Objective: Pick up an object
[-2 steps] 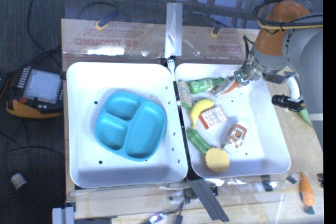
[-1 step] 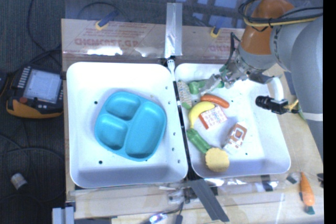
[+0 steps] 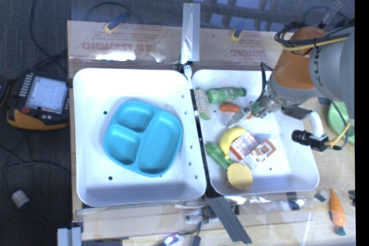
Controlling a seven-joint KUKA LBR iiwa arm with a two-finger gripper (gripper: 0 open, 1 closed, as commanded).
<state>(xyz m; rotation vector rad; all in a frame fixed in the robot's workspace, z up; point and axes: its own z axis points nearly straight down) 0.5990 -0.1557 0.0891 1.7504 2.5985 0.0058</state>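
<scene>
My gripper (image 3: 241, 116) hangs low in the right bin (image 3: 300, 167), reaching in from the right and slanting toward the bin's middle. Its tip is just below and right of a small orange carrot (image 3: 230, 107); whether they touch cannot be told. A green bottle (image 3: 225, 94) lies behind the carrot. In front of the gripper sit a yellow lemon (image 3: 231, 136), a red and white packet (image 3: 252, 148), a green vegetable (image 3: 217, 155) and a round yellow piece (image 3: 240, 176). A pale corn-like piece (image 3: 202, 103) lies at the bin's left wall.
The left bin (image 3: 92, 178) holds a blue divided plate (image 3: 143, 136). The wall between the two bins runs down the middle. An orange-handled tool (image 3: 337, 209) lies off the bin at the bench's front right.
</scene>
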